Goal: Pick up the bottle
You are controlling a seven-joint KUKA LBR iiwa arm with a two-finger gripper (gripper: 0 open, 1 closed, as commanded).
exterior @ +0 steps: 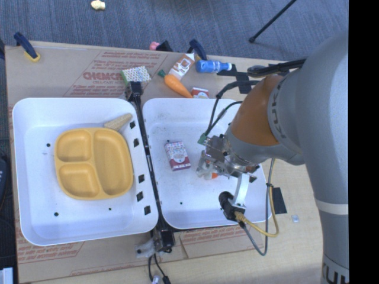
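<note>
A small blue bottle (211, 67) lies on its side on the cardboard beyond the right bin's far rim. Beside it lies a white bottle with an orange label (182, 65). My gripper (208, 165) is low inside the right bin (177, 212), near its middle, well nearer than both bottles. The grey wrist with its orange band (260, 114) covers much of the bin's right half. A small red and white carton (177, 155) lies flat on the bin floor just left of the gripper. Something pale shows under the gripper, too hidden to name.
The left bin (35, 218) holds a yellow divided plate (93, 161) and a tan piece (118, 122). An orange carrot (176, 86), a patterned block (136, 74) and a small red packet (200, 92) lie behind the bins. A yellow cable (260, 226) hangs from the wrist.
</note>
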